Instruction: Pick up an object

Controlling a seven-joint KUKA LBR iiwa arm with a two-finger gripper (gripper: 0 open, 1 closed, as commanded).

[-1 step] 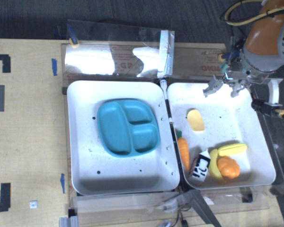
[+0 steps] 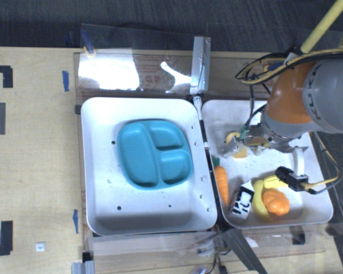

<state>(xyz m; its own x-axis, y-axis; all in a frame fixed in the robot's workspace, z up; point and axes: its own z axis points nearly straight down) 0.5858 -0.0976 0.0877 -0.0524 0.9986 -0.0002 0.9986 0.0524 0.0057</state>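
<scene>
My gripper (image 2: 239,145) is low in the right bin (image 2: 320,210), in its upper left part, below the arm's orange band (image 2: 288,101). A small pale yellow object (image 2: 232,137) lies right at the gripper's tip, partly hidden by it. An orange carrot (image 2: 222,185) lies along the bin's left wall, just below the gripper. A black and white item (image 2: 243,200) sits at the bin's front. Beside it a yellow object (image 2: 267,185) carries an orange rounded piece (image 2: 275,201).
The left bin (image 2: 97,198) holds a blue divided plate (image 2: 155,152) in its middle. A ridge (image 2: 204,153) separates the two bins. Cables (image 2: 300,180) hang from the wrist over the right bin's right side. A clear panel (image 2: 137,67) stands behind the left bin.
</scene>
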